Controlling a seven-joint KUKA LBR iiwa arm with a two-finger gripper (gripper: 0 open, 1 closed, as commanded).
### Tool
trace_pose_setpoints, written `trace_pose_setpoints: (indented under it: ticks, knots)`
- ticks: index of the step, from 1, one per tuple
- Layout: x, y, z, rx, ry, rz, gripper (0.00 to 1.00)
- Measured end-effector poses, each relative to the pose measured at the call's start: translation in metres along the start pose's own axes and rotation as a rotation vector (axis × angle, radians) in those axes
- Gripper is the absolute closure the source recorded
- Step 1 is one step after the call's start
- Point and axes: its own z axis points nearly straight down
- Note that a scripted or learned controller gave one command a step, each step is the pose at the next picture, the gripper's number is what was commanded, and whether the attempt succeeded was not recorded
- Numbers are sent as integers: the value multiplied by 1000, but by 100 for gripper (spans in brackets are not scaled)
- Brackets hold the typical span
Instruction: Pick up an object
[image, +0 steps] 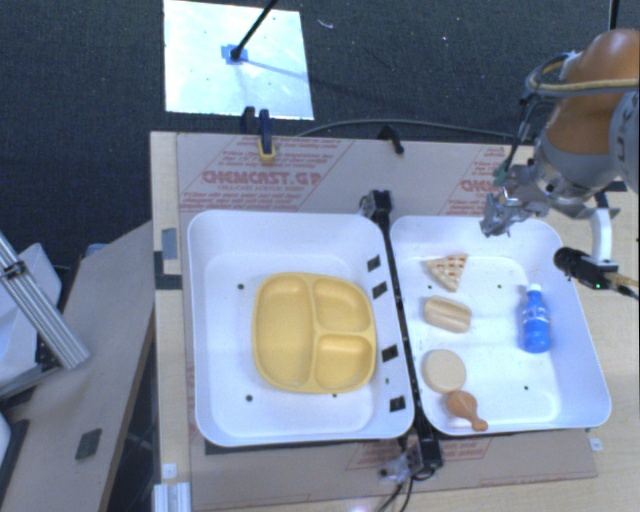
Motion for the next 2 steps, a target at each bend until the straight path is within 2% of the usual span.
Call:
trace_pose_setpoints:
  ticks: [1, 2]
  knots:
    - [0, 2, -45, 3, 1, -3, 100]
    - [40, -32, -40, 9, 3, -7, 100]
